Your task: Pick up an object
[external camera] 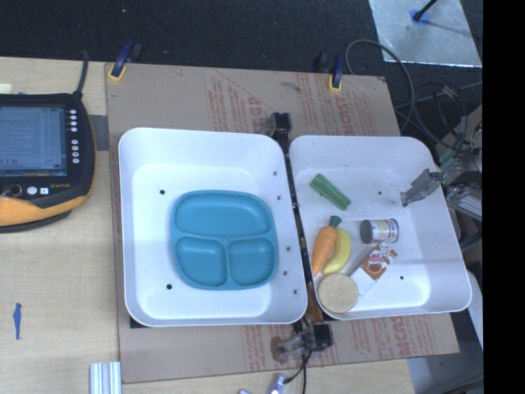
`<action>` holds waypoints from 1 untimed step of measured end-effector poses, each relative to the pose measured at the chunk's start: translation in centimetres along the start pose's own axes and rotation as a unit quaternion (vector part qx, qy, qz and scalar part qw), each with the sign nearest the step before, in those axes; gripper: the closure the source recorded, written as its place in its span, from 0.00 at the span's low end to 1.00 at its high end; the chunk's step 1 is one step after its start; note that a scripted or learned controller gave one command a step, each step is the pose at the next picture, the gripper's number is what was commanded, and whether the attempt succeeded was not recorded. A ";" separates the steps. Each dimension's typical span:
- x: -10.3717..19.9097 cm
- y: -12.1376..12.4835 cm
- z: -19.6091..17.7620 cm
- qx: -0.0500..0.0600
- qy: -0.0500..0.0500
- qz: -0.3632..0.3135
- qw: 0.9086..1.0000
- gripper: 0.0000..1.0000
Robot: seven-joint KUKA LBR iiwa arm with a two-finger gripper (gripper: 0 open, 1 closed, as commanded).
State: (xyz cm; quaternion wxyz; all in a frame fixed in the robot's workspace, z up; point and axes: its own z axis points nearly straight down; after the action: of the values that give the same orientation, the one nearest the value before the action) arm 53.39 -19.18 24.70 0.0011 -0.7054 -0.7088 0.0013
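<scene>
The right bin (426, 290) holds several objects. A green block (329, 191) lies near its back left. An orange carrot (323, 249) and a yellow banana (339, 253) lie side by side along the left wall, with a round tan disc (337, 293) just in front of them. A small can (379, 231) lies on its side mid-bin, and a red-and-white packet (376, 263) is below it. My gripper (417, 189) reaches in over the bin's right rim, above the bin floor, apart from the can and from every other object.
The left bin (139, 220) holds a blue divided plate (224, 238). A teach pendant (37, 158) with an orange body sits on the bench at far left. Cables (385, 64) run behind the right bin. Clamps (335, 76) hold the cardboard sheet at the back.
</scene>
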 end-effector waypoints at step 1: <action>2.5 -1.4 9.4 0.001 0.000 0.000 1.000 0.00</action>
State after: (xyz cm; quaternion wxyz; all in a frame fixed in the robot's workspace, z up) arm 51.97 -16.64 15.26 0.0014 -0.7053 -0.7089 0.0019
